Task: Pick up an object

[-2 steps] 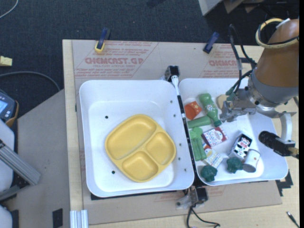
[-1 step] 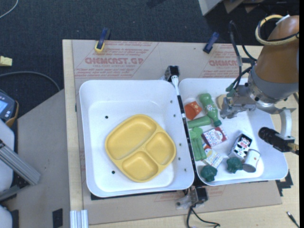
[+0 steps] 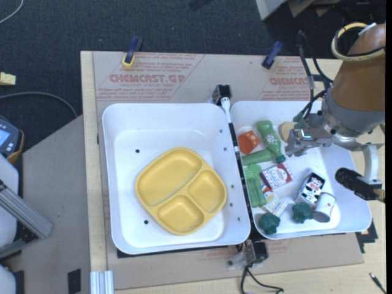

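Hovering over the far part of the right bin [image 3: 343, 222], the gripper [image 3: 298, 141] sits at the end of the grey arm with its orange band [image 3: 365, 48], and whether it is open or closed cannot be told from this slanted view; nothing can be seen held in it. Just to its left stands a green bottle [image 3: 267, 135], and a little further left lies a small orange-red packet [image 3: 248, 142]. Nearer, a long green piece [image 3: 253, 179] runs along the bin's left wall, with a red-and-white packet [image 3: 275, 176] beside it. Toward the near right lie a black-and-white carton [image 3: 312, 188], a white cup [image 3: 325, 206], a dark green lump [image 3: 301, 211] and another green lump [image 3: 269, 223] at the near edge. The left bin [image 3: 122, 127] carries a yellow divided tray [image 3: 180, 190], well apart from the gripper. Both bins rest on the table [image 3: 92, 164]. By my judgement the step in hand is the approach: no object is picked yet. The next move calls for settling on one target, likely the green bottle close by, lining up over it, and descending without nudging its crowded neighbours.
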Controlling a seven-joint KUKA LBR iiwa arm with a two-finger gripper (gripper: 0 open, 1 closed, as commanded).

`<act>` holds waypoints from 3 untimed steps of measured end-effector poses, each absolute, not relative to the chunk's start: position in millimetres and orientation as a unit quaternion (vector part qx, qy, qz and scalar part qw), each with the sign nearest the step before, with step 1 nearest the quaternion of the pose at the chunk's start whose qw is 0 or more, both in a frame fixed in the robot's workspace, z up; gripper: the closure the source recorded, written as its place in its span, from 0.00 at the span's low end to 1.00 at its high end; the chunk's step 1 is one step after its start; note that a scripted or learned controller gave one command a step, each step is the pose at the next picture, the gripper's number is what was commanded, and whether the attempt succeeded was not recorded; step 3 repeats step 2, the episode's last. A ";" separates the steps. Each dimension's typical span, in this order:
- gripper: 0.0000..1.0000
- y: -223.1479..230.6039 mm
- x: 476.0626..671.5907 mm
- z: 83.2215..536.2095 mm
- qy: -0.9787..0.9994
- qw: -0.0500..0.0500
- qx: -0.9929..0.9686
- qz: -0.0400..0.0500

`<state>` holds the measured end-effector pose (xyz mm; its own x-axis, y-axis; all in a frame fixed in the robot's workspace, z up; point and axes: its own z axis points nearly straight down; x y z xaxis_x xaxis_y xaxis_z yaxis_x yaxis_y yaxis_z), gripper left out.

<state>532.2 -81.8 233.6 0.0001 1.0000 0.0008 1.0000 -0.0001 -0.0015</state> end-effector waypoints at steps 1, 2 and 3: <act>1.00 -73.2 538.3 230.9 -0.708 0.000 -0.706 0.000; 1.00 -81.7 527.6 228.9 -0.707 0.001 -0.707 0.001; 1.00 -81.7 527.6 228.9 -0.707 0.001 -0.707 0.001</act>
